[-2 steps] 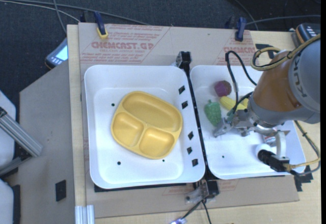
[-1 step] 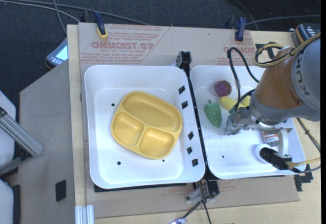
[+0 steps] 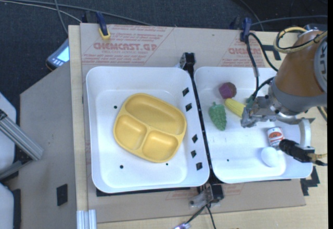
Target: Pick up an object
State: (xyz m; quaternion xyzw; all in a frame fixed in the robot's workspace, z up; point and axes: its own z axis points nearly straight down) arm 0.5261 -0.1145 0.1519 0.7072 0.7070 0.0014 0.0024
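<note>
In the right bin lie a purple round thing, a yellow corn-like piece and a green bumpy thing, close together at the bin's left. A small red and white can and a white egg-shaped thing lie further right, towards the front. My gripper hangs low over the bin, just right of the yellow piece and near its end. Nothing shows as held in it.
A yellow divided plate fills the middle of the left bin. A black divider runs between the bins. The arm's orange and grey body covers the right bin's far right corner.
</note>
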